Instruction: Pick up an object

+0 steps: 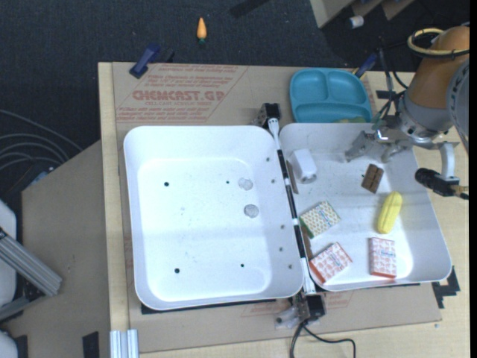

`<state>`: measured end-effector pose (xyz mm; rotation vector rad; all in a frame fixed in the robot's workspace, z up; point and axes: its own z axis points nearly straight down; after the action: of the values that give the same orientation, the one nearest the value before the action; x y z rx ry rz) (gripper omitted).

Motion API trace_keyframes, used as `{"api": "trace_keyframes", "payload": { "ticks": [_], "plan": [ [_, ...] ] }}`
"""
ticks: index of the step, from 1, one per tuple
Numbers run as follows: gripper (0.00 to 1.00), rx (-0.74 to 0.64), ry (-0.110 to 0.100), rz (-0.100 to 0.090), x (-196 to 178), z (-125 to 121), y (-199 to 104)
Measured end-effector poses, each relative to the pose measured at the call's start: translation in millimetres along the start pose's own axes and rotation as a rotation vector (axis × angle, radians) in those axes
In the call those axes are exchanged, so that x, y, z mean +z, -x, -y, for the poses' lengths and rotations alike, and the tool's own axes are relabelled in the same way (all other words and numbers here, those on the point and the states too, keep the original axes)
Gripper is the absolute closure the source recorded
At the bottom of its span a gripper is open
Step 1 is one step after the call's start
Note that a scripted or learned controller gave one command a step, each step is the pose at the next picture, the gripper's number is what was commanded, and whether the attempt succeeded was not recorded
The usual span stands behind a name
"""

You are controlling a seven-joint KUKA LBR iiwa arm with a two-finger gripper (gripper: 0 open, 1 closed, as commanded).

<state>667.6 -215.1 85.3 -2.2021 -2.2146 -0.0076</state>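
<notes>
Clearly my target sits in the right shallow white plastic bin [425, 256], my landmark: a yellow banana-shaped plastic toy [389, 212] near its middle, light, stiff, slick, best pinched across its narrow waist. Around it lie a white cup [303, 164], three printed packets and a small brown block [371, 177]. My pincer [370, 146] hovers at the far rim, fingers spread, holding nothing.

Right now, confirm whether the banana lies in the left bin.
No, the banana lies in the right bin, beside a brown block.
</notes>
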Motion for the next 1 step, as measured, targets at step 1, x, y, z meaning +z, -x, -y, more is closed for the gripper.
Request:
{"api": "trace_keyframes", "payload": {
  "ticks": [1],
  "plan": [
    [0.0, 0.0, 0.0, 0.0, 0.0, 0.0, 0.0]
  ]
}}
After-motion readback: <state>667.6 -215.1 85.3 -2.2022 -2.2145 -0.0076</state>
